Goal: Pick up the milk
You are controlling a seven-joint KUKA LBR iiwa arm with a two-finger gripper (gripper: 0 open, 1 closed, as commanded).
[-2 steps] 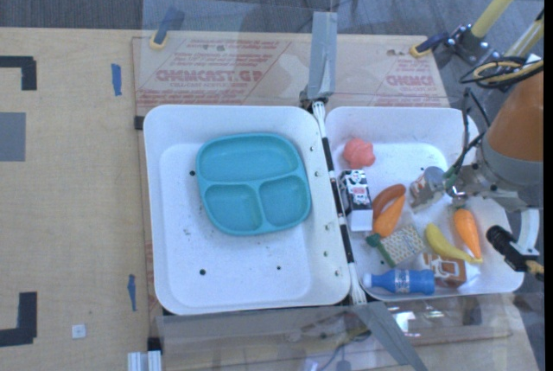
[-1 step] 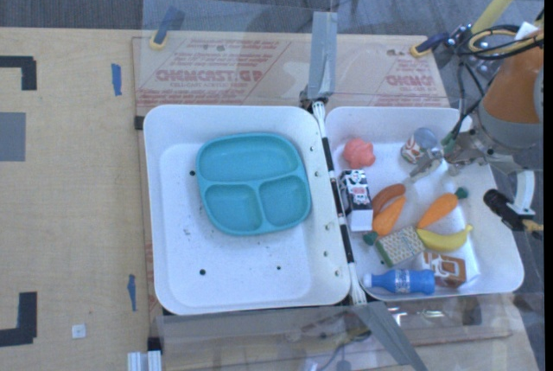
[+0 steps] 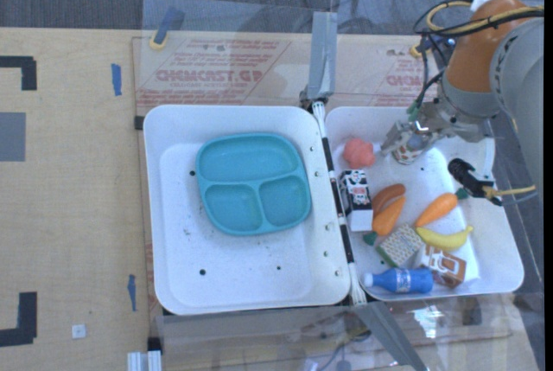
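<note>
Evidently light and crushable, the milk carton (image 3: 355, 188) (cow-patterned) lies at the right bin's (image 3: 501, 270) left edge; grasp its flat sides. Gripper (image 3: 413, 138) hovers apart, finger state indiscernible.

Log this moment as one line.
task: pick milk | gripper: above right bin's far side | milk: at left wall, untouched

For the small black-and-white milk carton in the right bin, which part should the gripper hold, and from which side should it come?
The small black-and-white milk carton lies close against the bin wall on its left. Probably best from above, the gripper closing on its near and far ends, since the left side has little room and the hot dog crowds its right.
</note>
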